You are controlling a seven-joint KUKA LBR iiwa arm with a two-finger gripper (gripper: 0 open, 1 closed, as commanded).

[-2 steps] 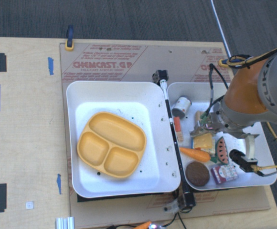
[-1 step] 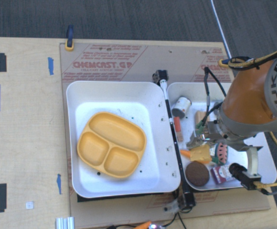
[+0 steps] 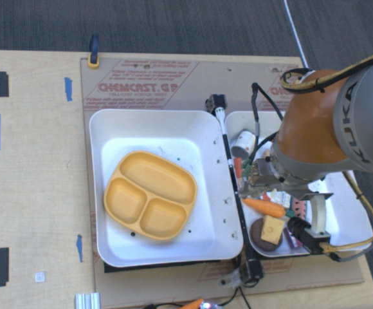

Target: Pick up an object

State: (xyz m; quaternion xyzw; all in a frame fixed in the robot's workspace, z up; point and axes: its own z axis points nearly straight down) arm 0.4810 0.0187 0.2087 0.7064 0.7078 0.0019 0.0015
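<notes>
Both white bins sat on the bench, and the arm (image 3: pixel 328 124) hung over the right bin's (image 3: pixel 360 221) carrot (image 3: pixel 265 206), apparently reaching, needing a descent; its grip I couldn't tell.

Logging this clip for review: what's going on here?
The KUKA arm reaches in over the right bin, which holds a jumble of small items, among them a toy carrot and a yellow block on a dark dish. The left bin holds a yellow divided plate. Nothing is visibly lifted yet.
</notes>
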